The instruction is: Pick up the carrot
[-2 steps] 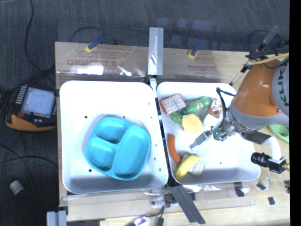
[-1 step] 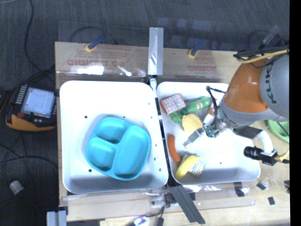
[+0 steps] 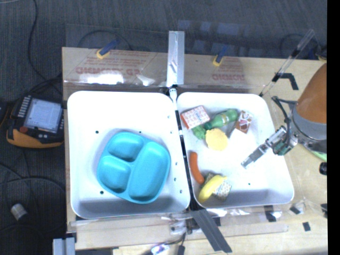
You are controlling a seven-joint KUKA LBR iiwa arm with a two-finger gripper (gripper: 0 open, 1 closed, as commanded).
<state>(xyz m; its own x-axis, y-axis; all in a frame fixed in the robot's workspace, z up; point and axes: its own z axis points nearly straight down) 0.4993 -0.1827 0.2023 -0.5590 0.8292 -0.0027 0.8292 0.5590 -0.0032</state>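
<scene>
My claw (image 3: pixel 248 162) hangs over the right bin (image 3: pixel 276 142), can't tell its grip state; carrot (image 3: pixel 196 168) lies well off toward the divider, long axis along it.

Two bins (image 3: pixel 79 142), one carrot (image 3: pixel 195 168)

Single fixed overhead view, slanting down on both bins (image 3: pixel 79 142).

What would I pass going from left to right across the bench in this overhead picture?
Blue plate → carrot → yellow lemon → small red jar → gripper.
</scene>
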